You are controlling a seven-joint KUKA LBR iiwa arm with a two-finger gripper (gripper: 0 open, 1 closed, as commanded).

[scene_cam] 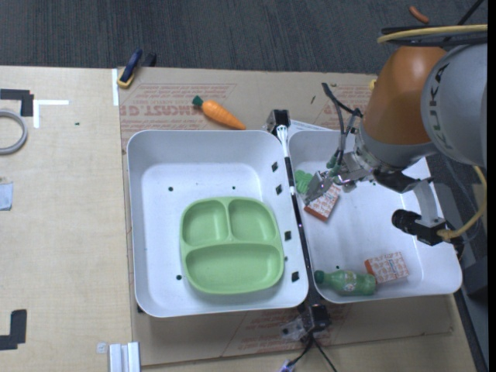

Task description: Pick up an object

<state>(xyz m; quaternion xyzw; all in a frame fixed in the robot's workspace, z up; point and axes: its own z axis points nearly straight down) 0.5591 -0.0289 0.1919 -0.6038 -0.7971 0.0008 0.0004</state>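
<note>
The tool (335, 178) hung low in the right bin (434, 273) over a small red-and-white packet (324, 204), its finger state impossible to tell, with nothing visibly lifted.

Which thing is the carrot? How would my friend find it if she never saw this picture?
Start at the left white bin, the one holding the green divided plate. Look just past its far rim, on the brown cardboard outside the bin. The carrot lies there alone: a small orange cone with a green tip, the only orange toy on the bench and the only toy outside the bins.
</note>
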